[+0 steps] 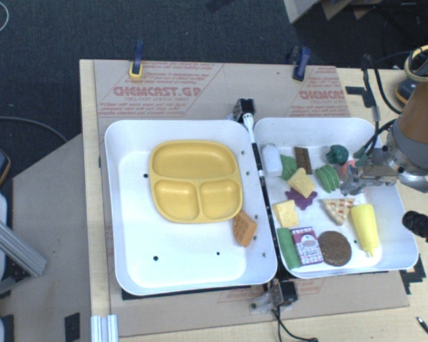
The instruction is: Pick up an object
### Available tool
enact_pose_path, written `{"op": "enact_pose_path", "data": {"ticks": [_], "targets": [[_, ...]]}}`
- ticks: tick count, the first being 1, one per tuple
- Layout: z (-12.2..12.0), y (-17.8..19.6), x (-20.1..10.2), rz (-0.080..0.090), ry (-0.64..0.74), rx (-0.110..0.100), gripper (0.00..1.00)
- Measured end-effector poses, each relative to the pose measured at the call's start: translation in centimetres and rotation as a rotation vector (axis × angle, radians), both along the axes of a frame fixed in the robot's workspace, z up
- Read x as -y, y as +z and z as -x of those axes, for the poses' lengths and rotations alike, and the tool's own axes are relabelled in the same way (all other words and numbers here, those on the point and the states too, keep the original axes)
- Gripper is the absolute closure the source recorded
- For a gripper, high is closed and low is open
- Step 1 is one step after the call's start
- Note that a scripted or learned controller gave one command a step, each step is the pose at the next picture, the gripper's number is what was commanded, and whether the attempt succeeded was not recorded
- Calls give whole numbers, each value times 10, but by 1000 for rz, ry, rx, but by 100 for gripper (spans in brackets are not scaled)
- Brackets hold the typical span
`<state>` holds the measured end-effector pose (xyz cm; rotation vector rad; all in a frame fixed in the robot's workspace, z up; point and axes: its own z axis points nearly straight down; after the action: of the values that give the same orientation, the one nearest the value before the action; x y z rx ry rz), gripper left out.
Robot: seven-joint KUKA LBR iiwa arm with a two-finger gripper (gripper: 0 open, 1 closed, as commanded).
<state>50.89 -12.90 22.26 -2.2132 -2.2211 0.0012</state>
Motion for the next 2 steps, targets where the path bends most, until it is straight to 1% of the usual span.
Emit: {"op": "enact_pose_path", "data": {"ticks": [1, 2], "targets": [[26, -6, -41, 0, 0, 0, 100], [20, -3, -36, 4, -4, 6, 100]]}}
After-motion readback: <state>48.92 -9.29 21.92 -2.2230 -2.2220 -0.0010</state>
